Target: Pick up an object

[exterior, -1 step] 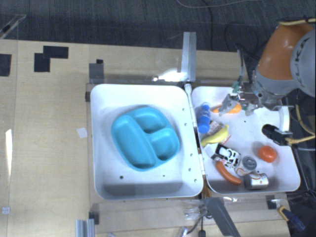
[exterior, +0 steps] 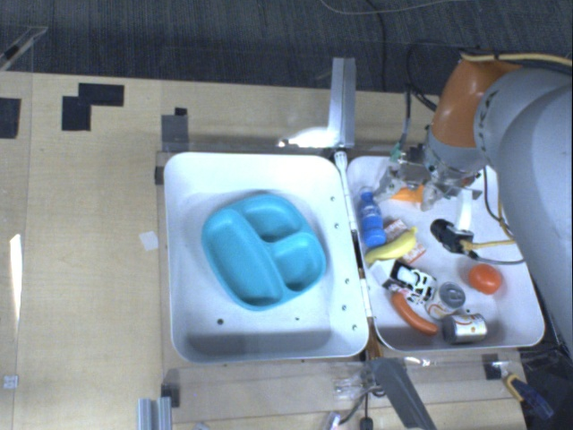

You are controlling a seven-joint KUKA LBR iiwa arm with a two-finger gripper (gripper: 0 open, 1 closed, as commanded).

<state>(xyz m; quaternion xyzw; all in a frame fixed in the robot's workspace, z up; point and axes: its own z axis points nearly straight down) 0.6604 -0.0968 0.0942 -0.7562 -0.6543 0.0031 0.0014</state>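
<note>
The gripper [exterior: 414, 184] hung low over the far end of the right bin [exterior: 528, 325]; whether it was released or clenched could not be told. An orange piece [exterior: 405, 196] lay directly under it, touching or nearly so. Just beside, toward the left bin [exterior: 179, 240], stood a blue bottle [exterior: 371, 219], with a banana [exterior: 391, 245] nearer the camera.

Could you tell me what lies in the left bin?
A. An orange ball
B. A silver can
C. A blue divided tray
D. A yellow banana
C: the blue divided tray lies by itself in the left bin, while the small items sit in the right bin.
</note>
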